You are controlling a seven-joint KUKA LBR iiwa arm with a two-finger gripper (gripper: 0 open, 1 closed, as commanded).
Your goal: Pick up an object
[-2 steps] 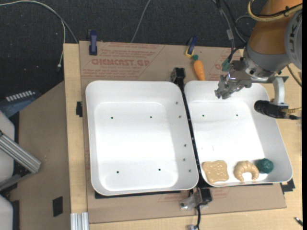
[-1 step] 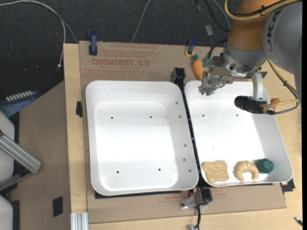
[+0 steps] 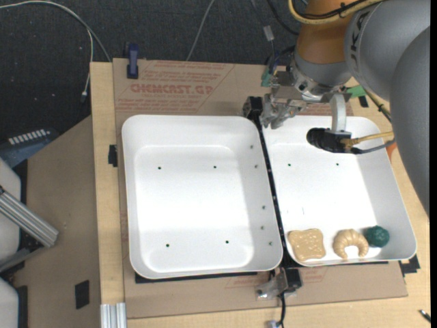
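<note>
Item one, the metal two-finger gripper (image 3: 276, 115): we log it low over the far left corner of the shallow white plastic bin on the view's right (image 3: 328, 190), by the rim it shares with its neighbour; released or clenched, we cannot tell. Above it, the grey arm with its orange band (image 3: 334, 19) reaches in from the right. Along that bin's near edge, well apart from the gripper, we list three things in a row: a tan square waffle-like piece (image 3: 305, 244), a tan croissant-shaped piece (image 3: 351, 243), and a dark green ball (image 3: 376, 236). Beside it lies the second shallow white bin (image 3: 191, 197). Both rest on a brown cardboard sheet with red print (image 3: 171, 87) on the tabletop.
</note>
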